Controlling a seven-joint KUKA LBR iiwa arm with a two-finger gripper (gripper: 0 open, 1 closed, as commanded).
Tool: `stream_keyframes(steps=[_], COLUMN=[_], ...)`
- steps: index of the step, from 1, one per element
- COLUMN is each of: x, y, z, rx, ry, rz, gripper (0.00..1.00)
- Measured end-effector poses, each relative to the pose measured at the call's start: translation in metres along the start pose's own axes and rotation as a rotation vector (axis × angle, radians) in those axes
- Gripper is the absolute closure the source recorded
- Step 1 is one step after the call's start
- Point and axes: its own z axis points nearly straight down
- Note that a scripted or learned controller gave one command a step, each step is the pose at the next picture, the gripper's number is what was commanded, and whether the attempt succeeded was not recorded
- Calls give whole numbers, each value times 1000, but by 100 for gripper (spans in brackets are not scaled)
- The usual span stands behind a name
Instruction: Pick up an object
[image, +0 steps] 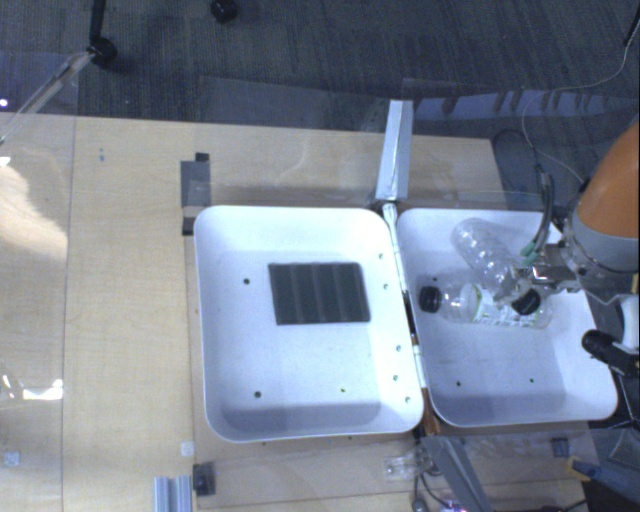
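In the right bin, 2 clear plastic bottles are seen: 1 with a black cap lying on its side, the other bottle just behind it. The tool is set low over them; its state can't be told. Slick round plastic could easily be nudged away instead of gripped.

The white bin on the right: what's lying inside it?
Inside the right white bin lie two clear plastic bottles: one with a black cap on its side, another behind it. The gripper covers their right ends, so anything beneath it is hidden.
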Motion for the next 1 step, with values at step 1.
stream_keyframes(steps=[1], x=[16], y=[-2], z=[21], rx=[-6], ry=[-9], rz=[14], gripper=[100])
